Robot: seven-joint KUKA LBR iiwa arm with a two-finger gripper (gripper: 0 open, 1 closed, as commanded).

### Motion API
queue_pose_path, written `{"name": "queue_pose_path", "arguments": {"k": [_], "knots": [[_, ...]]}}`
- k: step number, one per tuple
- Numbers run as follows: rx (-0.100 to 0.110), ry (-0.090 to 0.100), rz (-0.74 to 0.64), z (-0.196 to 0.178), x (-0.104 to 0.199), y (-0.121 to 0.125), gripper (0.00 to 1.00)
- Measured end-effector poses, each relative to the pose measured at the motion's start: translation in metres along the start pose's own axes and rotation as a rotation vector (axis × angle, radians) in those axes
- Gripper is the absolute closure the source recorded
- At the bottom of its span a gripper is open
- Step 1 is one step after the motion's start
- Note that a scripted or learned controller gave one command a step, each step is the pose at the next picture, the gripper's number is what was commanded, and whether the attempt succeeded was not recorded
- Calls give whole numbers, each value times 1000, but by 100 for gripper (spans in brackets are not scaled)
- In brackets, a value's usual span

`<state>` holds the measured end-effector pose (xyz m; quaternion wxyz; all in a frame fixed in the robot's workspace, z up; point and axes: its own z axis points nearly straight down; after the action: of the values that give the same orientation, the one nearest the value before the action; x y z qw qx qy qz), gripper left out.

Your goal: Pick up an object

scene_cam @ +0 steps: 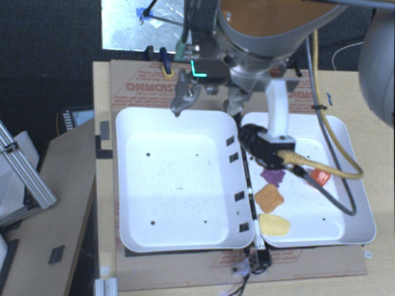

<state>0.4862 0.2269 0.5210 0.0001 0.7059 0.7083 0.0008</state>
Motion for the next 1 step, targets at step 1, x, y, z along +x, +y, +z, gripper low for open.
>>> {"name": "queue_pose_path", "arguments": {"k": [1], "knots": [[-2, 2, -2, -11, 0, 0, 100]]}}
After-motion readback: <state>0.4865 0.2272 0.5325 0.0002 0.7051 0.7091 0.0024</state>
